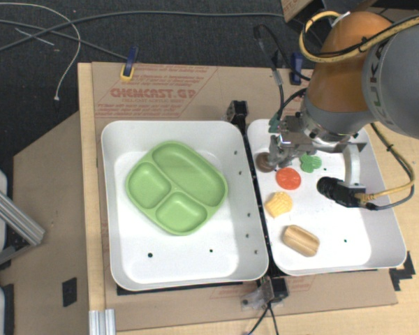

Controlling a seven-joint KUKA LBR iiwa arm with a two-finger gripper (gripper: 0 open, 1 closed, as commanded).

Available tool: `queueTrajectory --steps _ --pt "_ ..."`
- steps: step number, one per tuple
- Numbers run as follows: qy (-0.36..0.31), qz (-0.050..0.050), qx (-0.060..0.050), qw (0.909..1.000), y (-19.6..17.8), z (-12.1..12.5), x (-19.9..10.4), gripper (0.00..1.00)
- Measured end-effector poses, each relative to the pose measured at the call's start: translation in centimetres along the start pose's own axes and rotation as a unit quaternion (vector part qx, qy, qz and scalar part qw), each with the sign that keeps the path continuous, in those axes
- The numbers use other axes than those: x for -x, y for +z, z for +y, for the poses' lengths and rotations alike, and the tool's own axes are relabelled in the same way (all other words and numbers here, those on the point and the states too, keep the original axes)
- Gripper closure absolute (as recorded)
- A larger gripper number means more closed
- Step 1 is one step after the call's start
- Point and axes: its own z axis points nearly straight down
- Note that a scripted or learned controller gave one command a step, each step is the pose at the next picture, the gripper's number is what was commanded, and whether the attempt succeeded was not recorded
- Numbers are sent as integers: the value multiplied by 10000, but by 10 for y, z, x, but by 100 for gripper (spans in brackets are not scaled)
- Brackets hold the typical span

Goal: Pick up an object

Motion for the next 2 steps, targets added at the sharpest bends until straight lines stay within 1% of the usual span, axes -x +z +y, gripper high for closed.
queueTrajectory --steps 1,2 --pt "-7 6 14 10000 -7 34 -49 100" --pt "-2 4 11 10000 -10 59 -92 100"
